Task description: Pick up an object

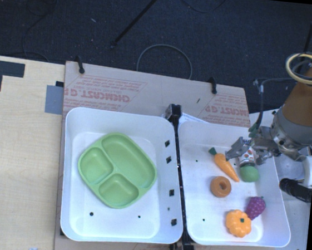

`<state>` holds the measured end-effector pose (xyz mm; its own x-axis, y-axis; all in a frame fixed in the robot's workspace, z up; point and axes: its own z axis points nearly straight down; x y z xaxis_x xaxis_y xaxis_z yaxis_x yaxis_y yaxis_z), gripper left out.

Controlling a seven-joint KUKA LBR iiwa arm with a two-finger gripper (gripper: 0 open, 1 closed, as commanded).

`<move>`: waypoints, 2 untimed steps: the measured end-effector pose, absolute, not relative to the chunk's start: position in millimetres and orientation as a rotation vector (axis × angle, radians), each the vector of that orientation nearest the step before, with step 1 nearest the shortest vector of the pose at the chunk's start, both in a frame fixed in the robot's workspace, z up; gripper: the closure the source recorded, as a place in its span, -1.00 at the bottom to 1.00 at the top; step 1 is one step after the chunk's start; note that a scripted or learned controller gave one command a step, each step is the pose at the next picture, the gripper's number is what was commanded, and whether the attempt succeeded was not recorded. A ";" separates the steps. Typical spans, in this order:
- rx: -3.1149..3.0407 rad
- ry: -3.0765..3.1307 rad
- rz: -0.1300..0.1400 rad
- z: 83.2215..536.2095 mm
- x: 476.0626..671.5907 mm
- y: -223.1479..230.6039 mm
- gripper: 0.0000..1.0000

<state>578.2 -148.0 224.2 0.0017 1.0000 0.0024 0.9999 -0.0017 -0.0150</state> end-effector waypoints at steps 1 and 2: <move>-2.221 -2.221 0.002 231.8 580.8 -148.2 -1.00; -2.216 -2.216 0.008 167.1 579.1 -148.6 -1.00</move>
<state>579.1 -148.6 167.1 -0.0002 1.0000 0.0021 1.0000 0.0002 -0.0091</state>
